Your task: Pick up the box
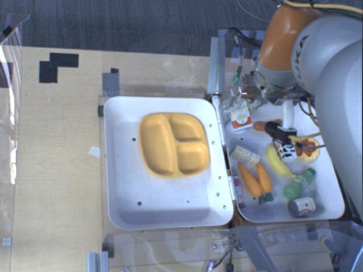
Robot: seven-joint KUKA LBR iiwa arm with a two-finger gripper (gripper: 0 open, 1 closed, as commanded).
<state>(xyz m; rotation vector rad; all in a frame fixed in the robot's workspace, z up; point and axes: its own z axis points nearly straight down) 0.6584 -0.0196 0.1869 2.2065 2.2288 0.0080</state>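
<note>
The box (240, 117) is a small white carton with an orange and red print. It lies tilted in the far left corner of the right bin (332, 205), close to the wall between the two bins. My gripper (245, 94) hangs just above the box's far end, under the orange band of the arm (283, 33). Wrist, cables and metal parts crowd that spot, so contact with the box cannot be made out.
Also in the right bin are two carrots (256, 179), a banana (278, 162), a green bottle (297, 185), a can (302, 206), a cow-patterned toy (287, 151) and a patterned packet (245, 153). The left bin (122, 203) holds a yellow divided plate (173, 144).
</note>
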